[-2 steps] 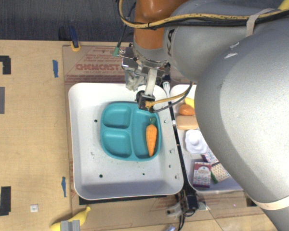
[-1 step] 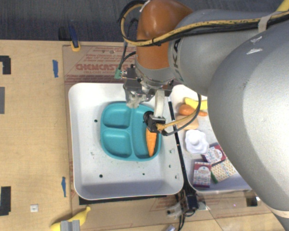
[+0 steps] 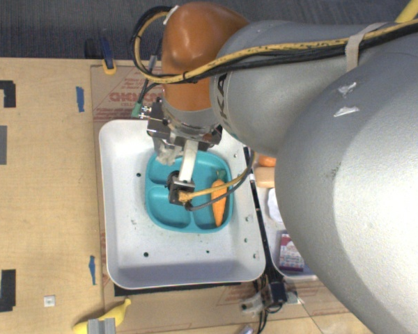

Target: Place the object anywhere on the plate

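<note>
Gripper (image 3: 168,152): whether it is open or closed cannot be told from this view, and no object is visible in its grasp. It hangs below the orange-banded wrist, over the upper left part of the teal plate (image 3: 160,211).

Surface, listed left to right with the plate as reference:
- Far left of the plate: flat brown bench board (image 3: 42,207) carrying black tape marks (image 3: 7,92) and short blue tape strips (image 3: 80,97).
- Above the board and the plate: dark carpeted floor (image 3: 56,12).
- Below and left of the plate: a yellow item (image 3: 106,317) at the board's lower edge.
- Around the plate: the left white bin (image 3: 122,245). The plate sits in the bin's upper middle, resting on its floor.
- In the plate's right compartment: the orange carrot-shaped object (image 3: 220,207), lying lengthwise and touching the plate surface, down and to the right of the gripper.
- Just right of the plate, past the bin wall: a small orange item (image 3: 265,162), with a printed packet (image 3: 290,252) lower down. Both are partly hidden by the grey arm (image 3: 348,152).
</note>
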You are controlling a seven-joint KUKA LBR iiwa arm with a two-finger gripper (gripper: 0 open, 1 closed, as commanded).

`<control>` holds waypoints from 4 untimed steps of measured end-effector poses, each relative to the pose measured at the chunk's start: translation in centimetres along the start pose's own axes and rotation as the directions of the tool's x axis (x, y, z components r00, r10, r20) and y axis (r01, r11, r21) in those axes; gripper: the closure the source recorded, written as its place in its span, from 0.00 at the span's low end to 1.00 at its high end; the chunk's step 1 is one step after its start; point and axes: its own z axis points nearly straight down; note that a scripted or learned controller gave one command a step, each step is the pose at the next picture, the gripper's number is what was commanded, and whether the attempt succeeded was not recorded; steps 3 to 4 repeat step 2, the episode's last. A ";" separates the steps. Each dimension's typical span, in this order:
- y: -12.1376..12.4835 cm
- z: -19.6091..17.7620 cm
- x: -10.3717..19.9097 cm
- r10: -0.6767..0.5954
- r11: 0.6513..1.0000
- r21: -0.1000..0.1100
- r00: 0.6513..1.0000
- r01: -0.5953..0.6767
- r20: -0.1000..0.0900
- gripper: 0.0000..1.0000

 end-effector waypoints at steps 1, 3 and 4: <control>0.1 -1.0 0.0 -0.002 1.000 -0.001 1.000 0.002 0.001 1.00; 0.1 -0.9 -0.1 -0.001 1.000 0.000 1.000 0.001 0.003 0.00; 0.1 -0.9 -0.1 -0.001 1.000 0.000 1.000 0.001 0.003 0.00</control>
